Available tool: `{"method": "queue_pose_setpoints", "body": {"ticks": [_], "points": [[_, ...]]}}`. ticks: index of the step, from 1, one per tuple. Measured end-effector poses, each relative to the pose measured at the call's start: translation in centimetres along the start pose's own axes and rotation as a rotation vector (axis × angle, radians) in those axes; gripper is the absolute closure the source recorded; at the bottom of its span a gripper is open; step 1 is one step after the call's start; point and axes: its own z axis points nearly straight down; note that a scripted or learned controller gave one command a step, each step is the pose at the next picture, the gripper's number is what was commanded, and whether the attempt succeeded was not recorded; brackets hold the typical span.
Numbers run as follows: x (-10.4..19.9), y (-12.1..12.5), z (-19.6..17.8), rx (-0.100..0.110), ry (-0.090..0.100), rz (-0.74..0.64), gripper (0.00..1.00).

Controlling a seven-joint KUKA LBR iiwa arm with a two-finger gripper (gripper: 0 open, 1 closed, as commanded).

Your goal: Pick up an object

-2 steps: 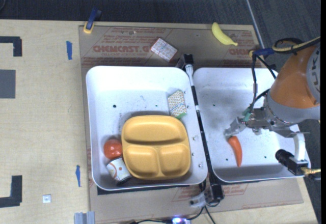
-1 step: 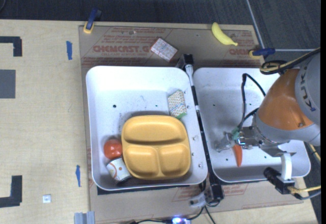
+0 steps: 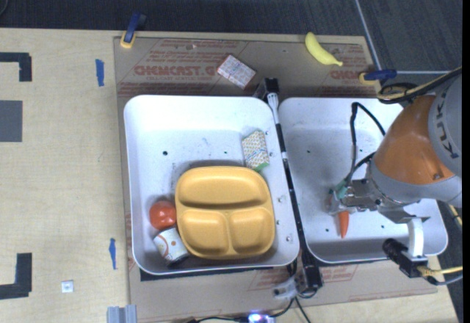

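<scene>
A grey KUKA arm [image 3: 422,149] with an orange band reached into the right-hand white bin [image 3: 316,131], its gripper [image 3: 345,204] poised low over the bin floor, directly above a small orange carrot [image 3: 342,223] whose top end met the tool while its tip pointed away from it, toward the bin's near wall. Whether the gripper had closed on the carrot, or merely hung over it, could not be told at this slant, as the wrist hid the tool's working end. The step in hand appeared to be the grasp itself, with the lift yet to be proved. Well away from the gripper, across the divider, the left bin [image 3: 147,167] held a yellow compartment tray [image 3: 224,211], a red ball [image 3: 162,213], a small orange-and-white cup [image 3: 170,244] and a patterned packet [image 3: 255,149]; beyond both bins a yellow banana [image 3: 322,50] and a small box [image 3: 236,70] lay on the cardboard. The next move would call for a firm close around the carrot's thick end, then a straight rise clear of the bin wall.
</scene>
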Motion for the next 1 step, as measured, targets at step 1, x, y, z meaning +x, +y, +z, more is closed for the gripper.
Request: {"method": "queue_pose_setpoints", "body": {"ticks": [1], "points": [[9.55, 3.68, -8.82, 0.009, 0.002, -0.002, 1.0]]}}
